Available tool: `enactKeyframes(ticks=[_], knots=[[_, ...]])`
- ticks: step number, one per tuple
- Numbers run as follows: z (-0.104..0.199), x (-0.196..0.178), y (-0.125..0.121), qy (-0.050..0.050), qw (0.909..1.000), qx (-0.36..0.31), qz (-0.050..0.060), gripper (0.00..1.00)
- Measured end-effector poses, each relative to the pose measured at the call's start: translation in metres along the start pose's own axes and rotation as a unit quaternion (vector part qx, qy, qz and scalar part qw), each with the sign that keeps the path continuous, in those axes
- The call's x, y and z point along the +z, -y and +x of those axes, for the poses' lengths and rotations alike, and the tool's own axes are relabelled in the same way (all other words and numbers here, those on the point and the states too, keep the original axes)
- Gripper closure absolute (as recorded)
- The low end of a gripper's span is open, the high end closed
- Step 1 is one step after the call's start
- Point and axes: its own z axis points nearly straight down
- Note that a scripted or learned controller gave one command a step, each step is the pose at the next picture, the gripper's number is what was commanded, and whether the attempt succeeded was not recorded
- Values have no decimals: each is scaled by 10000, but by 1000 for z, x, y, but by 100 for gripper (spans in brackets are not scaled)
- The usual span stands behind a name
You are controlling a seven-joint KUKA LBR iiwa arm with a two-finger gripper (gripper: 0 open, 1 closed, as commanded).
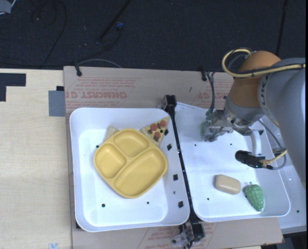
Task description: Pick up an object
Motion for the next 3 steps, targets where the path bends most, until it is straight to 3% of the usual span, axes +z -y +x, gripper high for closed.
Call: enactKeyframes(ticks=[2,3], knots=[[6,-122,6,6,10000,-8,-42,100],[6,-119,6,2,10000,-14,-13,100]])
